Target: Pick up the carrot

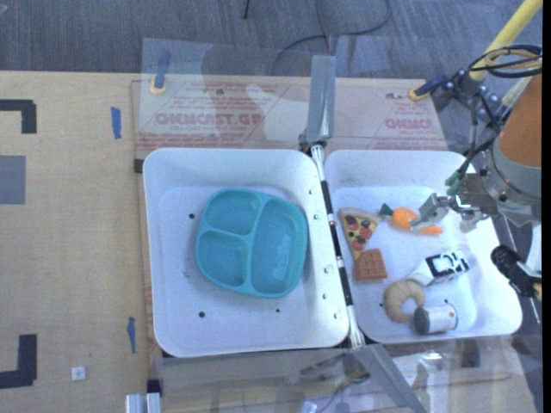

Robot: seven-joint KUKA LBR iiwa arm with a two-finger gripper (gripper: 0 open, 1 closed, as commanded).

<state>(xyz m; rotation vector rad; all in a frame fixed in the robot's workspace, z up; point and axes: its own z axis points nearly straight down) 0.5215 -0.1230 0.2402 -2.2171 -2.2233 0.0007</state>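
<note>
Carrot: the small orange toy carrot with a green top (pixel 401 217) lay in the right shallow white plastic bin (pixel 508 317), in its upper middle part, green end pointing left.
End effector: the grey two-finger end effector (pixel 428 220) hung low over the right bin, reaching in from the right, its tips just to the right of the carrot and apparently touching it.
Finger state: its metal fingers (pixel 430 206) were spread slightly, with an orange part showing beside and under them; whether the carrot sat between them could not be told.
Arm: the grey arm with the orange band (pixel 523 136) stood above the right bin's right edge.
Right bin neighbours: a triangular toy pizza slice (pixel 358 228) lay left of the carrot, a brown square cracker-like piece (pixel 371 265) below it, a tan croissant-shaped toy (pixel 403 298) lower down, a small grey cylinder (pixel 436 319) beside that, and a black-and-white toy (pixel 446 265) below the end effector.
Left bin: the left shallow white bin (pixel 164 256) held a teal divided plastic plate (pixel 251 242), well apart from the carrot.
Counter: both bins sat side by side on the light wooden counter (pixel 69 256).
</note>
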